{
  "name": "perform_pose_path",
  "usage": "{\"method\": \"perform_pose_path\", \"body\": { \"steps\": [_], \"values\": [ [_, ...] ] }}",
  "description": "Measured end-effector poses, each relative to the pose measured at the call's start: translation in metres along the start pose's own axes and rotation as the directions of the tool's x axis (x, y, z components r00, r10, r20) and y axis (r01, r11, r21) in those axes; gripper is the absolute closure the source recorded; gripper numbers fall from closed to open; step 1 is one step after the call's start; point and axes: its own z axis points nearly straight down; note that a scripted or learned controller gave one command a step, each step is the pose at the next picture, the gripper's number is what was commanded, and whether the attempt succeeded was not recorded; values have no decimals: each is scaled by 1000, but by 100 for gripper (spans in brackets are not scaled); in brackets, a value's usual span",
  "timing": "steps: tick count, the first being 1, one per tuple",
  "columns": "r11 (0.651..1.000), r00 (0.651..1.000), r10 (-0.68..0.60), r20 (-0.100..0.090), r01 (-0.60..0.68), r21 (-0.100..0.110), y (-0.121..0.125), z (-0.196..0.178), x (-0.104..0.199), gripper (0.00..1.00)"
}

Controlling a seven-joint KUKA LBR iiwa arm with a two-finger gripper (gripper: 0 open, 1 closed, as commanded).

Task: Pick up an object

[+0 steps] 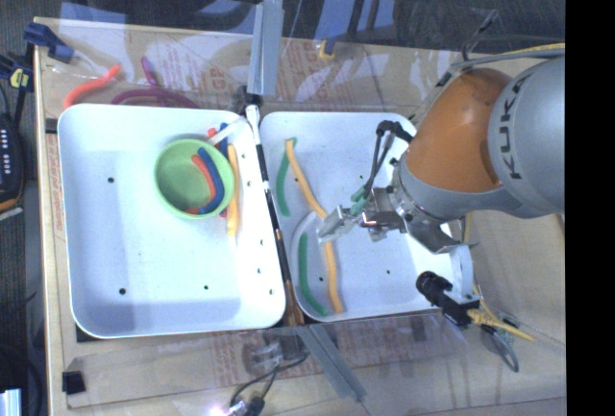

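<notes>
The wooden bench [404,68] carries two shallow white plastic bins side by side. The grey KUKA arm with its orange band [466,150] reaches in from the right over the right bin [384,294]. The left bin [115,251] holds a round green plastic bowl [187,179] near its upper right corner, with curved red and blue strips lying inside it and a thin orange stick just beside its right rim.

In the right bin, long thin flexible strips lie on the floor: a green strip [283,179] and an orange strip [306,182] in the upper left part, and lower down a curved green strip [305,275] next to a yellow-orange strip [332,280].

The metal gripper [338,222] hangs low over the middle of the right bin, pointing left. Its tip sits just above the top end of the yellow-orange strip and close to the lower end of the orange strip. Whether it is spread, closed, or touching any strip cannot be told from this angle.
</notes>
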Motion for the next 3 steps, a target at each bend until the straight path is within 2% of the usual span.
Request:
{"method": "perform_pose_path", "body": {
  "steps": [1,2,3],
  "values": [
    [1000,1000,15,1,-15,-4,12,107,4,0],
    [1000,1000,7,1,-7,-2,12,97,5,100],
    [1000,1000,7,1,-7,-3,12,97,5,0]
  ]
}}
